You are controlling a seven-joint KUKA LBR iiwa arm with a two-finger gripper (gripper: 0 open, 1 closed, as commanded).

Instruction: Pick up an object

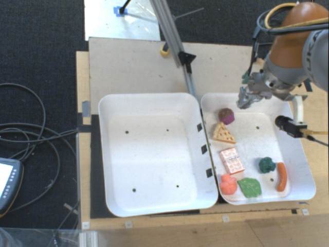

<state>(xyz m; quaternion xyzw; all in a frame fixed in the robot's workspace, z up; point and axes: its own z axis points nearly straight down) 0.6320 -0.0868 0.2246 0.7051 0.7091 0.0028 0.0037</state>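
- Camera view: the gripper [245, 100] hangs over the far edge of the right bin [303, 161], nothing between its fingers; whether they are spread I cannot tell.
- The purple object [226, 116] lies just beside it, near the bin's far-left corner; the wedge [223, 134] and patterned box [232, 160] follow along the left wall.
- Judgement: approach step; next, descend squarely over one object.

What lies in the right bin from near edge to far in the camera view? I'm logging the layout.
Green leafy piece → pink box → yellow wedge → purple piece.
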